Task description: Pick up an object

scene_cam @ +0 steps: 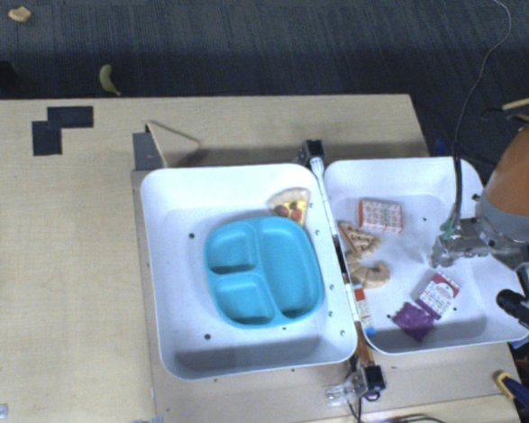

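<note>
The right bin (424,172) holds several small items. A red and white box (379,215) lies near its back, with a tan wedge-shaped toy (358,241) and a beige cookie-like piece (371,274) to its left. A purple object (411,319) and a red and white packet (436,294) lie near the front. My gripper (446,247) hangs over the right half of this bin, just above and right of the packet and apart from it. Nothing shows between its tips.
The left bin (173,258) holds a blue divided plate (263,270) and a toy pizza slice (289,204) at its back right corner. A divider with cables (337,246) runs between the bins. The arm's orange band (526,174) overhangs the right bin's edge.
</note>
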Controlling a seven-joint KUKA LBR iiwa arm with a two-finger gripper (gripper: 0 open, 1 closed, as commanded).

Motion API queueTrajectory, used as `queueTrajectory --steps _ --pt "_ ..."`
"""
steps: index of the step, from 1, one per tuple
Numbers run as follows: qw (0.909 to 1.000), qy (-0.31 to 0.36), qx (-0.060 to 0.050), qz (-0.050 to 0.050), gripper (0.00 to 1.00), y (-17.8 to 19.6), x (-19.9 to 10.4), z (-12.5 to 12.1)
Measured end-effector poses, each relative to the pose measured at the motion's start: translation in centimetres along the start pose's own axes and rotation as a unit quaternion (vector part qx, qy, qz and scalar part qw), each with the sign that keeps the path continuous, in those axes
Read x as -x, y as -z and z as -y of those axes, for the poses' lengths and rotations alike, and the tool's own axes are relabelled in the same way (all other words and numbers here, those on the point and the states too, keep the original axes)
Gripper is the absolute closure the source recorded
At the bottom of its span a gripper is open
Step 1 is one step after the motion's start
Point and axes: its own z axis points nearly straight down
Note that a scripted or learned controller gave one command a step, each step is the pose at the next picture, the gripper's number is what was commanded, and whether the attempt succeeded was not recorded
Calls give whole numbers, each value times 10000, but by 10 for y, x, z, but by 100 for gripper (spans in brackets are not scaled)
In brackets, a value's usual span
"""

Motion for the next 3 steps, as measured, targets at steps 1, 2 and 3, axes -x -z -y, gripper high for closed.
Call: queueTrajectory --steps 1,2,3 --pt "10000 -1 -1 -1 0 0 0 0" --pt "10000 -16 -28 -3 0 -21 -53 40" --pt "10000 -20 39 30 100 -9 -50 36"
